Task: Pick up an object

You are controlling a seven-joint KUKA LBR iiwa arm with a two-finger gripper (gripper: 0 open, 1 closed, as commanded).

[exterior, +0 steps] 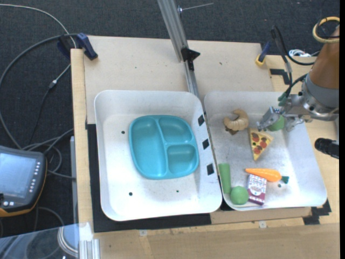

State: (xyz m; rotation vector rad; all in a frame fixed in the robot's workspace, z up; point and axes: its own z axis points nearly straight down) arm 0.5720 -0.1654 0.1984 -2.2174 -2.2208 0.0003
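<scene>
a: claw (276, 121) hung low over the right bin (318, 169), near its far right corner, with a small green object (277, 124) right at its tips. whether that piece sat between the fingers or just under them, i couldn't tell, nor whether they were parted or clenched.

b: so what could've gone wrong?

a: if the green piece was only nudged, not pinched, a lift would likely have come up bare. the pizza slice (260, 143) lay just beside it and the tan pastry (236, 121) near, so a crooked descent could have shoved either one aside.

b: and the count?

a: in the right bin: one green piece at the claw, one pizza slice, one tan pastry, one carrot (264, 174), one small red-and-white packet (257, 189), one green stick (224, 173), one green ball (239, 195). seven things. in the left bin (110, 144): one teal divided plate (163, 146), nothing on it. two bins on the worktop (135, 63).
</scene>
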